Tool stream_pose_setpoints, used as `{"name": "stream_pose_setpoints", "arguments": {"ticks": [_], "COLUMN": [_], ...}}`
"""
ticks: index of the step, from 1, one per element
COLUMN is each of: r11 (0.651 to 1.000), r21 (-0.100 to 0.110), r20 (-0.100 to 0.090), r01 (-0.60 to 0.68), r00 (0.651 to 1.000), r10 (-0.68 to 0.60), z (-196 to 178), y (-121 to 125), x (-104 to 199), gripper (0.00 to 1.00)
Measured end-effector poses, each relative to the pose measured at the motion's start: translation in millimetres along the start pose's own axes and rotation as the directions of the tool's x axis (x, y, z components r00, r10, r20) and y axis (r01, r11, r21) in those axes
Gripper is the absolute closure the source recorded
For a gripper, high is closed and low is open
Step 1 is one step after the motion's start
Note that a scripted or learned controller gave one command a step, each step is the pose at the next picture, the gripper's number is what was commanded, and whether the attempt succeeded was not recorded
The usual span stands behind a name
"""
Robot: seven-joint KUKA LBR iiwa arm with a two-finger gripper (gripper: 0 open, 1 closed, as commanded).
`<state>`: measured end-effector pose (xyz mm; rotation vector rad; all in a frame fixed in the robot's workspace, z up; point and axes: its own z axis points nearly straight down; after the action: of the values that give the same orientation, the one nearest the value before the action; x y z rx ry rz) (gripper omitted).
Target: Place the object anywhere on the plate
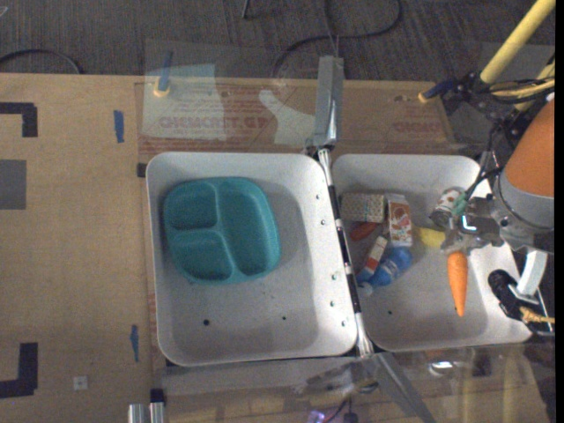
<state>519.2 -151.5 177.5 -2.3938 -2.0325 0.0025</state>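
Fingers point(460, 236) above carrot point(457, 280); cardboard lettering illegible.

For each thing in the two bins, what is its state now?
teal plate: flat in the left bin, nothing on it
carrot: lying in the right bin, tip toward the near wall
small carton: lying flat, right bin
blue bottle: lying on its side
tool: over the right bin, above the carrot

**One fixed camera above the bench**

A single camera looks down at a slant on the bench point(79, 236) from some way up. It takes in both white bins point(238, 342) side by side; the arm point(533, 179) enters at the frame's right edge.
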Motion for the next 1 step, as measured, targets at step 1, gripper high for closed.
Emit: {"name": "stream_pose_setpoints", "arguments": {"ticks": [1], "r11": [1.000], "r21": [0.002], "r20": [0.000], "r01": [0.016], "r00": [1.000], "r10": [-0.016], "z": [-58.5], "y": [-55.3], "x": [94.5], "gripper": [1.00]}}
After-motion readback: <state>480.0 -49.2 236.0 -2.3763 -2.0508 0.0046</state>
